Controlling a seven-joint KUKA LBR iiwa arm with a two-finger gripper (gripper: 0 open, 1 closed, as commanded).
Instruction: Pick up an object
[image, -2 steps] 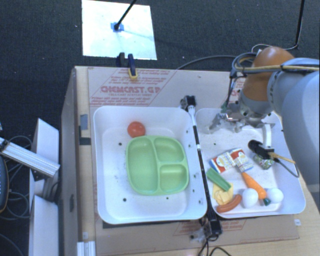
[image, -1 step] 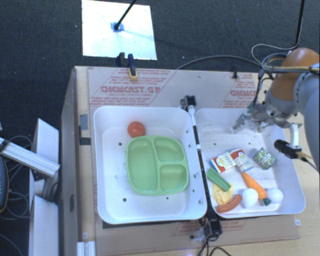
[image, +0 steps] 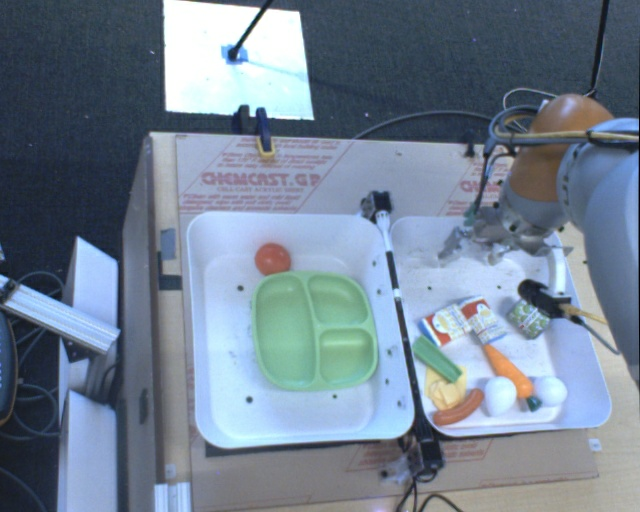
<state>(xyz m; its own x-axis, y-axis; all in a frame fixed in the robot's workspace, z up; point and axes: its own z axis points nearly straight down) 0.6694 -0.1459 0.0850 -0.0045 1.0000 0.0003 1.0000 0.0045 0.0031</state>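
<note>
From the overhead camera I see the desk (image: 300, 175) carrying two white bins side by side. The arm comes in from the right, and my tool (image: 472, 250) sits over the far end of the right bin (image: 428, 272). It looks spread open, with nothing between its tips and bare bin floor beneath it.

Everything I could pick lies nearer the camera than the tool, in the front half of that bin. A small red and white carton (image: 460, 322) is closest to the tool but apart from it. A little greenish can (image: 527, 318) sits to the carton's right. A carrot (image: 508, 370) runs at a slant from the carton towards the front. A green block (image: 437, 358) lies by the divider, with a yellow piece (image: 440, 385) just in front of it and a sausage (image: 458, 407) at the front rim. Two white eggs (image: 499, 394) flank the carrot's tip.

The left bin (image: 200, 330) holds a green divided plate (image: 312, 330). A tomato (image: 272, 258) touches its far edge.
</note>
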